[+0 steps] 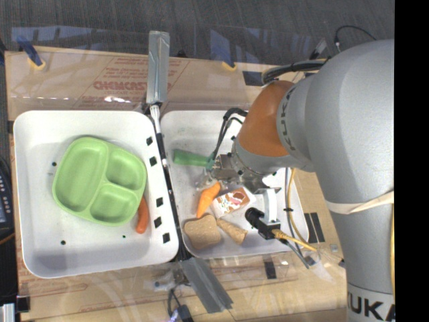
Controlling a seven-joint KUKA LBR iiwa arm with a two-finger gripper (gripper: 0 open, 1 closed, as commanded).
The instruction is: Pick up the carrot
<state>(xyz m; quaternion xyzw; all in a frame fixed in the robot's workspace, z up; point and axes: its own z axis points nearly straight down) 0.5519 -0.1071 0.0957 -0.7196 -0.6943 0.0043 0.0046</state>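
Observation:
An orange carrot (207, 200) lies slanted in the right bin (194, 129), near the bin's middle. My gripper (217, 174) hangs just above the carrot's upper right end, under the orange wrist band (265, 123). From this angle I cannot see whether it touches the carrot. A second, redder orange carrot-shaped piece (142, 216) lies in the left bin (40, 247), against the right edge of the green plate.
A green divided plate (99, 179) sits in the left bin. In the right bin lie a green stick-shaped piece (192, 158), a red-and-white packet (232, 200) and two bread-coloured chunks (202, 233) (232, 231). The arm's bulk covers that bin's right side.

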